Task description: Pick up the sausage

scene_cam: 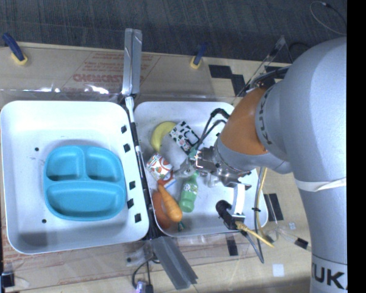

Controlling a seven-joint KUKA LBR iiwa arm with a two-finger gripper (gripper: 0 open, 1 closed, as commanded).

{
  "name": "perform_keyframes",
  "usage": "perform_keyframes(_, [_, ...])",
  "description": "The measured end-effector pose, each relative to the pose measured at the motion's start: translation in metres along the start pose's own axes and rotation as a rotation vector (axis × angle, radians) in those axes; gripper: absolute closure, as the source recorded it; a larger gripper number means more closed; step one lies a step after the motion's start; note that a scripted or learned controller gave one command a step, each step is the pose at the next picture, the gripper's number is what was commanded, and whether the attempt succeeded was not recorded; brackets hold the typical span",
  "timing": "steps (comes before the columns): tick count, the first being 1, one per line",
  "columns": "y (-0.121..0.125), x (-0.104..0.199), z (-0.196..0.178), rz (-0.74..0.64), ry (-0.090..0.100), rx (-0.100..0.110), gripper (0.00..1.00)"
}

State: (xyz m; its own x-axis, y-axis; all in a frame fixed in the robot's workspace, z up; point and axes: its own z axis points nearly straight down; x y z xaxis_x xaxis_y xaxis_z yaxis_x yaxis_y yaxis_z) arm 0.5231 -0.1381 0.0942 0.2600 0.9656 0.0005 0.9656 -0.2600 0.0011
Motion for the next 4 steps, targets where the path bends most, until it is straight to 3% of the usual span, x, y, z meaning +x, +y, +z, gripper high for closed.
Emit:
perform_keyframes(1, [0.098,0.053,0.004,-0.135,0.0,0.006,0.0])
perform_keyframes(2, [0.068,0.019,0.004,-0.11,0.0,0.006,0.0])
perform_keyframes(3, [0.119,0.004,0.004,-0.148,0.001,0.009,0.0])
perform_keyframes(4, [0.119,0.007,-0.006,-0.156,0.002,0.012,1.0])
